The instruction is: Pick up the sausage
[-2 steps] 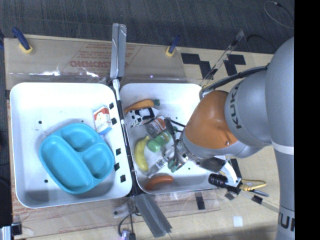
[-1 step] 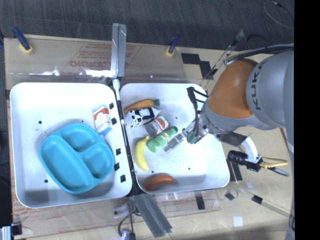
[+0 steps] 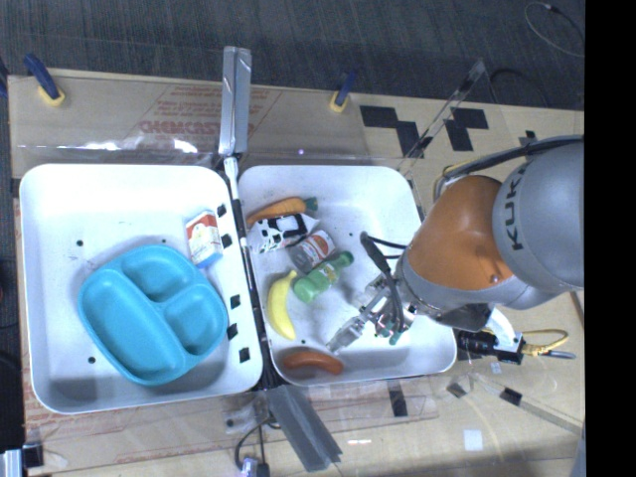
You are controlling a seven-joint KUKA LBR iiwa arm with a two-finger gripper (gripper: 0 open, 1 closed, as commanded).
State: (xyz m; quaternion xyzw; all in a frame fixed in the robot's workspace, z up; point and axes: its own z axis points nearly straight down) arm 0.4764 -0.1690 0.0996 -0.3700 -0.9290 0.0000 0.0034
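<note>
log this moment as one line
task: pick up sausage | gripper: low in right bin, just right of sausage | sausage: lying at bin's near edge, not held | nearby: banana, green bottle

A pale wooden bench (image 3: 119,102) with faded red print carries two shallow white bins (image 3: 40,266) side by side, split by a metal divider (image 3: 236,97); blue clamps (image 3: 42,78) grip its far edge; beyond lies dark grey carpet (image 3: 298,18) with cables (image 3: 556,18).
</note>
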